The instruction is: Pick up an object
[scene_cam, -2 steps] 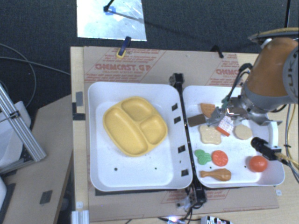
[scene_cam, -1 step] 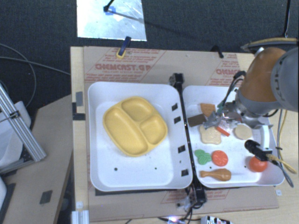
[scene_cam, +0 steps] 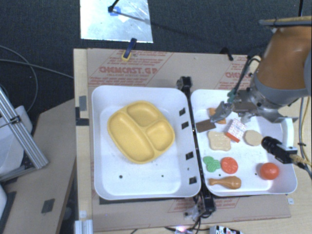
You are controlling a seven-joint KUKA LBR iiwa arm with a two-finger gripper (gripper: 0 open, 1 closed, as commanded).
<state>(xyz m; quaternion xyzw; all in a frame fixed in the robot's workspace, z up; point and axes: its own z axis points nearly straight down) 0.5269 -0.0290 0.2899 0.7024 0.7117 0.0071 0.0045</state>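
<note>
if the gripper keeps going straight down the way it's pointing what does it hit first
Probably the orange piece at the top left of the right bin, with the brown slab just beside it. The gripper hangs over that spot, pointing down and left, though height above the toys is hard to judge from this slanted view.

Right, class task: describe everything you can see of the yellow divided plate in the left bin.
The yellow plate looks like smooth, slightly glossy plastic, roughly oval with rounded edges. Raised ridges split it into three compartments: a long one along its left side, one at the top and a smaller one at the right, all bare. It lies flat and right way up, turned at a slant, on the floor of the left bin, near the middle, apart from the walls.
</note>
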